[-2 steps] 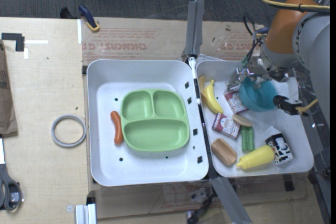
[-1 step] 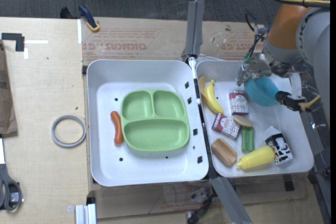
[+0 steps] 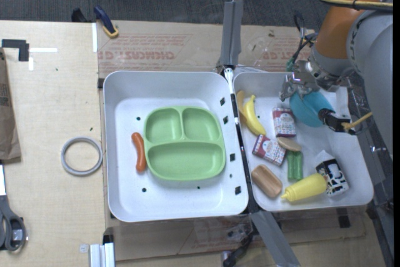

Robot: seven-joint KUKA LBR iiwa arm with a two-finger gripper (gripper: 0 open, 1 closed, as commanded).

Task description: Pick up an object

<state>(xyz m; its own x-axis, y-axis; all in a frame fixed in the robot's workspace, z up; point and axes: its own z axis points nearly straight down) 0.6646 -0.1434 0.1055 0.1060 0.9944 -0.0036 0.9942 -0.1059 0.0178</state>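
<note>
The right bin [image 3: 350,197] holds a banana [image 3: 250,114], a small red-and-white can [image 3: 284,123], a red-and-white packet [image 3: 269,149], a green piece [image 3: 295,166], a tan block [image 3: 267,181], a yellow squeeze bottle [image 3: 305,187] and a black-and-white item [image 3: 331,177]. A teal cup-like object [image 3: 309,108] lies at the bin's far side. My gripper [image 3: 297,85] hangs right over the teal object's upper edge, touching or nearly touching it. The view does not show whether anything is held.
The left bin [image 3: 119,134] carries a green divided plate [image 3: 184,144] with an orange sausage-shaped toy [image 3: 140,152] beside it. On the bench to the left lie a tape ring [image 3: 82,155] and scissors [image 3: 9,231]. A metal post [image 3: 231,34] rises between the bins.
</note>
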